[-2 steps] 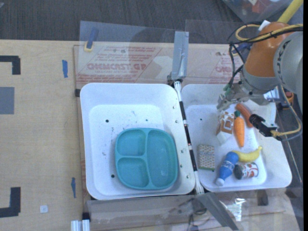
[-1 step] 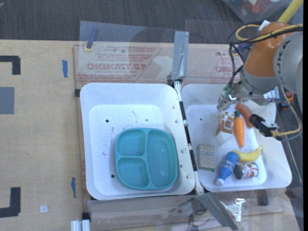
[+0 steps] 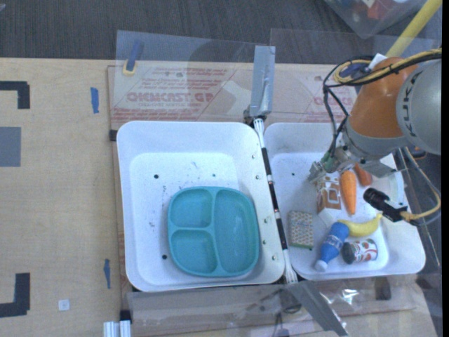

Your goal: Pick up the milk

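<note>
**Milk carton waits beside the carrot in the right bin**

We see the milk carton [image 3: 327,195] in the right bin [image 3: 295,177], roughly in the middle of it, a small brown-and-white box. The carrot [image 3: 349,192] lies right against its right side. The gripper [image 3: 325,168] hangs at the carton's far end, very close to it. We cannot tell whether it is open or closed, nor whether it touches the carton.

We judge the carton to be light and fairly stiff, though its walls would dent under a hard squeeze and its coated sides may be a little slick. We would take it across its two long flat sides, about halfway along. The carrot crowds the right side, so the room there is tight.

Nearer to us in the same bin are a banana [image 3: 366,225], a blue bottle [image 3: 330,244] lying at a slant, a red-and-white can [image 3: 361,250], and on the left a small speckled block [image 3: 302,229].

The left bin [image 3: 147,188] holds a teal plate [image 3: 189,216] with three compartments, and nothing sits on it.
</note>
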Robot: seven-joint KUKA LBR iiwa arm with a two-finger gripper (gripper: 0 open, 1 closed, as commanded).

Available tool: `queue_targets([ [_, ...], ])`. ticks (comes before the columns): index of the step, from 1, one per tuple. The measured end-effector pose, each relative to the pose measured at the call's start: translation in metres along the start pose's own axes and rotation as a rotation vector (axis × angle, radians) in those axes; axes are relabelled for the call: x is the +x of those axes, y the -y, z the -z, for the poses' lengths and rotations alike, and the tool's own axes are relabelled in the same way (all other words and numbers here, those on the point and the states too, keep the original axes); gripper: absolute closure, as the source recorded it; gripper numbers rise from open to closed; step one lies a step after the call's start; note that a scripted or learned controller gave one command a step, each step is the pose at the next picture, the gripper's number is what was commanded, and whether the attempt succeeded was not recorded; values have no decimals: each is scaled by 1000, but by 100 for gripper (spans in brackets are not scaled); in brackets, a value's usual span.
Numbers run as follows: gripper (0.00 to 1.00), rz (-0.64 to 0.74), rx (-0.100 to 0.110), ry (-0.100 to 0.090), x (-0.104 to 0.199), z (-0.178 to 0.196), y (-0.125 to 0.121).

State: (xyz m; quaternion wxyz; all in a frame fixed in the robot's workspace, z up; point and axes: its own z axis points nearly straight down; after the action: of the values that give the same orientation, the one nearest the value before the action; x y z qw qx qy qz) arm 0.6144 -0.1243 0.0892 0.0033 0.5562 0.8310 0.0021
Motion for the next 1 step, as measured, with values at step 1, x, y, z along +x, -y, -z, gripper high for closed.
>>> queue_targets([
  [1,0,7,-2,1,28,0,43],
])
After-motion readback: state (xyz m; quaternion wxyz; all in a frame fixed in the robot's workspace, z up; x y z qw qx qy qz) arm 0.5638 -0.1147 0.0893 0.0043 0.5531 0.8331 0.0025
